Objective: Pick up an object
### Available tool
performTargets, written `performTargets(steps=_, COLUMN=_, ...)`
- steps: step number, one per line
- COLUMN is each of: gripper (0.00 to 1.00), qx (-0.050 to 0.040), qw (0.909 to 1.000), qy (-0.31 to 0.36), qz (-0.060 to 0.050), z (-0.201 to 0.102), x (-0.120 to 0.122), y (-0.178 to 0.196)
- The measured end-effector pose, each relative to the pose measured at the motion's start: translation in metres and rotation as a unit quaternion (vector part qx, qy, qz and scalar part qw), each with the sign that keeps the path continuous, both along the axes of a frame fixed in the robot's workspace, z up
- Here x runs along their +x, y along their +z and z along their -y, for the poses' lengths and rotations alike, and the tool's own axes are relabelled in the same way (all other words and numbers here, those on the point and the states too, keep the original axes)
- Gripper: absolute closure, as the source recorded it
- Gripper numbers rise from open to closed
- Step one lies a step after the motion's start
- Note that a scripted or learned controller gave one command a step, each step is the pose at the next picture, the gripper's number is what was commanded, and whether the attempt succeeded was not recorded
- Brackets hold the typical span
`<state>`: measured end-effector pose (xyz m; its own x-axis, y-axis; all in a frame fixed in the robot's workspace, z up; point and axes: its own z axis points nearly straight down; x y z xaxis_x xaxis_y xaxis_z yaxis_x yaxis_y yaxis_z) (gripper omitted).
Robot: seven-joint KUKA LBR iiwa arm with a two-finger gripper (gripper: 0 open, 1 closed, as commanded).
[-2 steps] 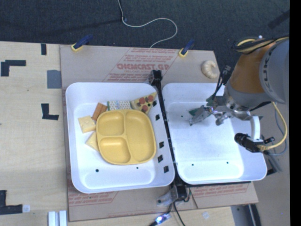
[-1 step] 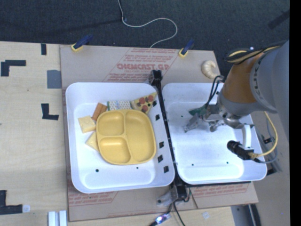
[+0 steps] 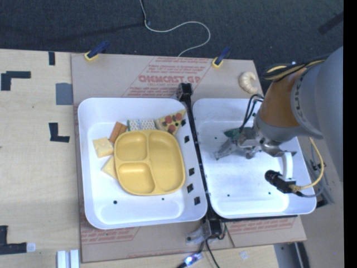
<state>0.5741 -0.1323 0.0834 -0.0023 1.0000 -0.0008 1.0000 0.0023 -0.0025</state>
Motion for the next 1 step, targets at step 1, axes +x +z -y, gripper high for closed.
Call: performTargets(steps=1, gripper=1.0, qx=-0.0004, qw=1.0, qy=0.0, qz=0.001, z=0.0001, x=0.0007, y=0.0116)
